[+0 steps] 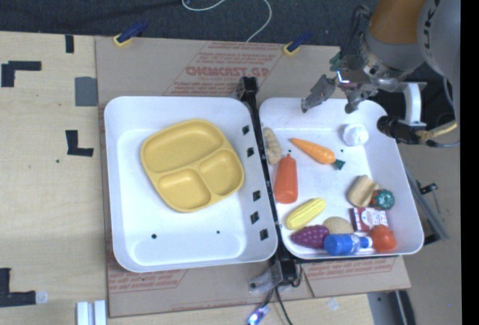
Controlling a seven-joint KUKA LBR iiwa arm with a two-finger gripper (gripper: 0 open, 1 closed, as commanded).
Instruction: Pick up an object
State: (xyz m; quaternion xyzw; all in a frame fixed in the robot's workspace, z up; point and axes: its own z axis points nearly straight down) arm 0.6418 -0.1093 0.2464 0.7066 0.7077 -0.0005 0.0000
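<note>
Toy carrot [314, 150] lies in the right bin [400, 166], just below the pincer [334, 96] and nearest to it of the toys there. The pincer hangs over the bin's far edge, its two fingers spread apart with nothing between them. No grasp is made yet: descent, closing and lifting are all left.

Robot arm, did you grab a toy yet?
Not yet. The gripper hangs open over the right bin's far edge with nothing between its fingers. The carrot and the other toys lie in that bin. Left: come down, close on one, lift.
</note>
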